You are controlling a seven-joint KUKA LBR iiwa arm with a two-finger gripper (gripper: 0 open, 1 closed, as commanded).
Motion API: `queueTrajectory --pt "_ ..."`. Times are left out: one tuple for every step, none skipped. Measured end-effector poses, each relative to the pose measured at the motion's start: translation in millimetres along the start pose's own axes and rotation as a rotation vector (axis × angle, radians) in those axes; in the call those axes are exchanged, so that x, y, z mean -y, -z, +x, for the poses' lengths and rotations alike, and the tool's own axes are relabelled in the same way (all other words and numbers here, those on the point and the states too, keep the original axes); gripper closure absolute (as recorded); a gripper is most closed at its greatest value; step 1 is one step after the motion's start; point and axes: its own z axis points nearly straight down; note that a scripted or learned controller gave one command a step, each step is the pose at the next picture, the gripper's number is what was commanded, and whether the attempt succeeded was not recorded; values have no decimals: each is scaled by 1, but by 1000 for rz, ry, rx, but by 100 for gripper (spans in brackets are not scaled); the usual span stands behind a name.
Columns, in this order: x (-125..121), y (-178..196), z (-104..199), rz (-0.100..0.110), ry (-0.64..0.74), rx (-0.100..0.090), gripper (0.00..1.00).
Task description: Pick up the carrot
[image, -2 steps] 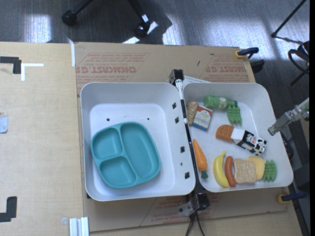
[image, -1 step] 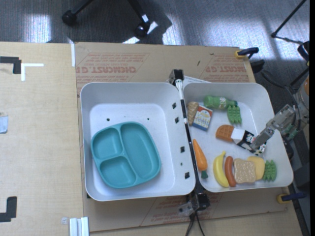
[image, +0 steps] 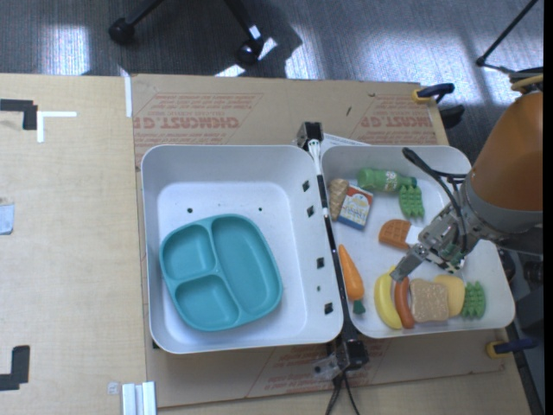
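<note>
The carrot (image: 350,272) is seen in the right bin (image: 494,322), lying against its left wall, with its thin end pointing to the far side. Nothing is held on it yet. The gripper (image: 413,263) is hung over the middle of the same bin, to the right of the carrot and apart from it. Whether its fingers are open or closed cannot be told, and nothing is seen between them. Just below the gripper, at the near side, a banana (image: 386,302), a hot dog (image: 403,301) and a slice of bread (image: 429,301) are packed close together. A blue plate (image: 221,271) is set in the left bin (image: 164,340).

The reaching step seems to be in hand. Next, the gripper would need to be moved left until it is over the carrot, turned to fit across it, then lowered beside the wall.
</note>
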Motion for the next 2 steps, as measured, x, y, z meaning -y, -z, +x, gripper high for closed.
queueTrajectory --pt "-50 -23 51 1 -19 -2 0" --pt "-55 -23 57 0 -333 0 0"
